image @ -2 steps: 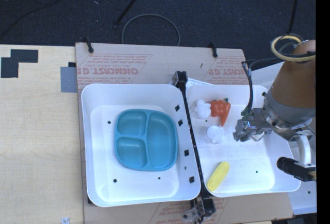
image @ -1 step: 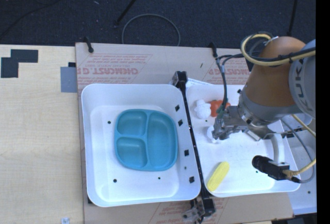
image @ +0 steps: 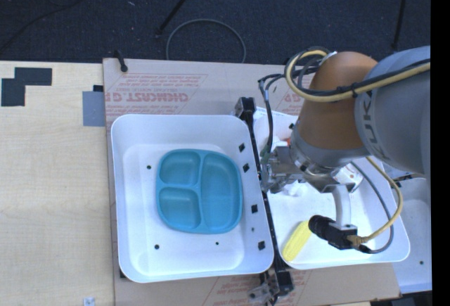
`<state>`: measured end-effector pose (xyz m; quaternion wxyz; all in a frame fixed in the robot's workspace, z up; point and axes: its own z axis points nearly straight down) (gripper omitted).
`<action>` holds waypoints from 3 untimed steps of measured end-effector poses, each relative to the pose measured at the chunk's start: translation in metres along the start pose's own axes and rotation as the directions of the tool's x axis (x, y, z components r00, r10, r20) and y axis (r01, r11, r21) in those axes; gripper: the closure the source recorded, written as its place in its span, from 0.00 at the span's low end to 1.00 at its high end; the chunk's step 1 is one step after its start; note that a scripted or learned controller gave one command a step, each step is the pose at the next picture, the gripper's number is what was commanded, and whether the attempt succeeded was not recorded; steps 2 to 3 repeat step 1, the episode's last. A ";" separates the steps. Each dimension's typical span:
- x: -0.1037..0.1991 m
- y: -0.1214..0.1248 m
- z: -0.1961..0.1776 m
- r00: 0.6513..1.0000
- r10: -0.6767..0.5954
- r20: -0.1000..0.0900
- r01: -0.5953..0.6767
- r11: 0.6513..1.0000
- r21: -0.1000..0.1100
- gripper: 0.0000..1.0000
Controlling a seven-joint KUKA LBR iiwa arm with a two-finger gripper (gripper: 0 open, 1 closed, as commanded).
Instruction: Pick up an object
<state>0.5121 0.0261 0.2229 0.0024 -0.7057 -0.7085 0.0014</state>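
From the camera view above the bench, my arm (image: 351, 111) reaches in from the right and hangs over the right bin (image: 402, 250). The orange band and grey wrist cover most of that bin's floor. My gripper (image: 281, 176) sits low against the bin's left wall, just beside the divider between the two bins and about halfway along it. The wrist hides it from above, so I cannot tell whether it is apart or together, or whether it touches anything. Nothing shows clamped in it.

The thing I judge easiest to take is a yellow object (image: 296, 240), lying loose and slanted near the right bin's near-left corner. It is near my gripper but apart from it, toward the near edge. It probably rests there because that corner is where loose things slide to.

In the left bin (image: 117, 157) a blue divided plate (image: 199, 190) lies flat in the middle, well clear of the walls. Being wide and shallow, it looks harder to pinch.
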 end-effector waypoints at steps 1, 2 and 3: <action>0.052 -0.001 0.009 1.000 0.000 0.000 0.000 1.000 0.001 1.00; 0.052 -0.001 0.009 1.000 0.000 0.000 0.000 1.000 0.001 1.00; 0.052 -0.001 0.009 1.000 0.000 0.000 0.000 1.000 0.001 1.00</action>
